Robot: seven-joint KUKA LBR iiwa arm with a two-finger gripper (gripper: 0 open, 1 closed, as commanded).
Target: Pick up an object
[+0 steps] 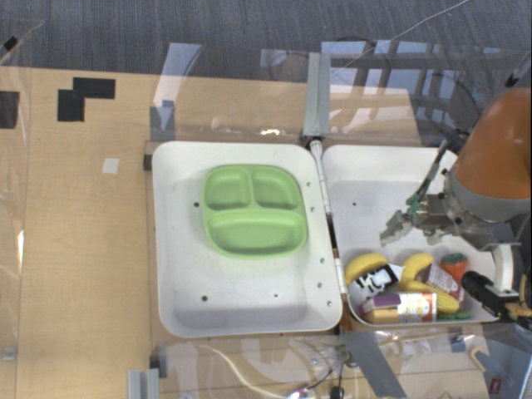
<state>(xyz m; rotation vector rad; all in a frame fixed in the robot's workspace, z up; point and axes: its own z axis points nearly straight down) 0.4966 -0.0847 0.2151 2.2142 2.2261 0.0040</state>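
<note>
Camera view: glossy green three-compartment plate [253, 210] in smooth white bin [179, 256]

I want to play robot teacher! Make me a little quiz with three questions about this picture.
1. True or false: the green plate lies in the left bin.
2. Which bin holds the pile of toy food: A left, B right?
3. Fill in: the gripper hangs above the ___ bin.

Key: 1 true. 2 B. 3 right.
</note>
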